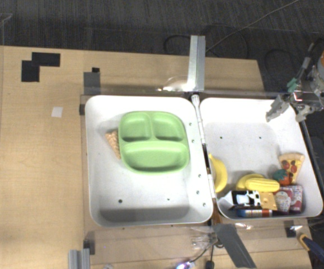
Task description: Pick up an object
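Claw (287,110) is seen spread apart, nothing between the fingers, over the right bin (245,133) near its far right rim. Bare floor is left below it. Objects are crowded along the near edge: pizza slice (291,165), banana (219,172). Green tray (152,140) sits in the left bin (103,167).

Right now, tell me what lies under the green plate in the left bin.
A tan, speckled flat piece pokes out from beneath the green plate at its left edge. Its remainder is covered by the plate, so I cannot identify it.
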You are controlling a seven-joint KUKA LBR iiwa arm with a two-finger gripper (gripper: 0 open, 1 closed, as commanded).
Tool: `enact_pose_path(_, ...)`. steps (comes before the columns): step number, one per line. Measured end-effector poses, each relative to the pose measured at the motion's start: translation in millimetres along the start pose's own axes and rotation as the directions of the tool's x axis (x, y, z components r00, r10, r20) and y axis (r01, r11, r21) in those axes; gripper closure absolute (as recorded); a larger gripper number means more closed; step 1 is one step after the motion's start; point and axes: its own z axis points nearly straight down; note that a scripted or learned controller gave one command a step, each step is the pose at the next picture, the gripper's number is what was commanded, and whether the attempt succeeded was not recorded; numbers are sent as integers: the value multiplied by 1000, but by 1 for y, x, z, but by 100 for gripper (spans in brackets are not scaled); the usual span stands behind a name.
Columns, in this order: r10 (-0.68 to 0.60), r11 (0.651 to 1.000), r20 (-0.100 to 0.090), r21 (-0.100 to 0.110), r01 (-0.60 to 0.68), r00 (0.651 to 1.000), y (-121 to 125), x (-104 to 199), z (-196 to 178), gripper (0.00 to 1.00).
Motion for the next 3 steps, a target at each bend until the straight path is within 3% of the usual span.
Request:
enact_pose_path(1,209,978,0,-1,-209,978,-45,6,118,0)
enact_pose_path(2,44,999,3,-16,-44,999,-61,54,164,0)
enact_pose_path(3,-136,990,7,-23,136,991,-106,42,163,0)
